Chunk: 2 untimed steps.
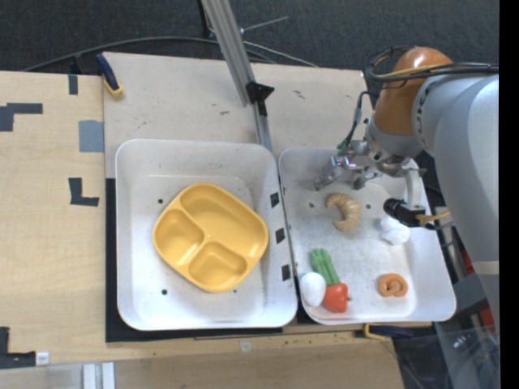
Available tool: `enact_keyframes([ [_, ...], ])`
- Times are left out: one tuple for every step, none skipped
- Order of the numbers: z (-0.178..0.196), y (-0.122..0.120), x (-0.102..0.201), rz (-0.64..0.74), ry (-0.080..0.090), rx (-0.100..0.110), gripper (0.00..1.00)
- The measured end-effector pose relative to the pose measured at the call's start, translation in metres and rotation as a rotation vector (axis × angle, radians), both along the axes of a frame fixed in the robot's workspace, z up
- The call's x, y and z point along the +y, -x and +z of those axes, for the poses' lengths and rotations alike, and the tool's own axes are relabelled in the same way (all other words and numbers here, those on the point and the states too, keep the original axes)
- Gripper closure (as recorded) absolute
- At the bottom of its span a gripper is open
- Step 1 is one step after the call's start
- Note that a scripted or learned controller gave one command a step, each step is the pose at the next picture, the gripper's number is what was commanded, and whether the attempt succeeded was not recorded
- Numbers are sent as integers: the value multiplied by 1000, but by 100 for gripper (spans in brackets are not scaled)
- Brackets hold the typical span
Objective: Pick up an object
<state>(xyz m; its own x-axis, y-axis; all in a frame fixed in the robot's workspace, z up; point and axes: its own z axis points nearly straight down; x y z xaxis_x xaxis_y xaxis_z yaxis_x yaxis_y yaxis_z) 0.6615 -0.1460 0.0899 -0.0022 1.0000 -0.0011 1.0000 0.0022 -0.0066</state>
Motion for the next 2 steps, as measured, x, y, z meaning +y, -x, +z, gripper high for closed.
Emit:
enact_keyframes([
  [14,-2,1,2,0,-4,100],
  [76,-2,-5,-1,0,-12,100],
])
